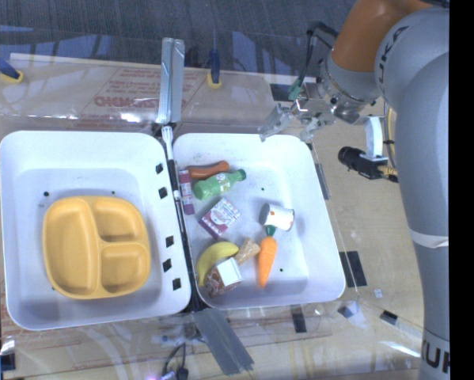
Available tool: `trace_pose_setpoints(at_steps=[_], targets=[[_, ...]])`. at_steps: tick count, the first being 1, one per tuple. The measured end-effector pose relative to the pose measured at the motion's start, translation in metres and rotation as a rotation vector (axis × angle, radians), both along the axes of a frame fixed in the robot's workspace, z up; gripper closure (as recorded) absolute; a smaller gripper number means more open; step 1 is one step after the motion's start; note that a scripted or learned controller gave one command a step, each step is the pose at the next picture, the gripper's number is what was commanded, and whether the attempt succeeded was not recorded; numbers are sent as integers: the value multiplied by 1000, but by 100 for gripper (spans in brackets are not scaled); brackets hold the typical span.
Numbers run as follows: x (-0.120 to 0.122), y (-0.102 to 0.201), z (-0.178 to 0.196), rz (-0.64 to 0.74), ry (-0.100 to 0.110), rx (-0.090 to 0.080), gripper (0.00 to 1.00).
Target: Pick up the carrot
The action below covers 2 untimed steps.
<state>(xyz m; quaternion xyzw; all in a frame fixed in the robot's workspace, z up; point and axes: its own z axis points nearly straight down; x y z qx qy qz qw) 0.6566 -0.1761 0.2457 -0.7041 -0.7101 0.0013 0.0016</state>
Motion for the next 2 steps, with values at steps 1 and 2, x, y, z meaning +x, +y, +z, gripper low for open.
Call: trace_pose_setpoints(at_steps=[1,2], targets=[[1,2,10,7,1,0,100],[1,2,10,8,2,0,0]])
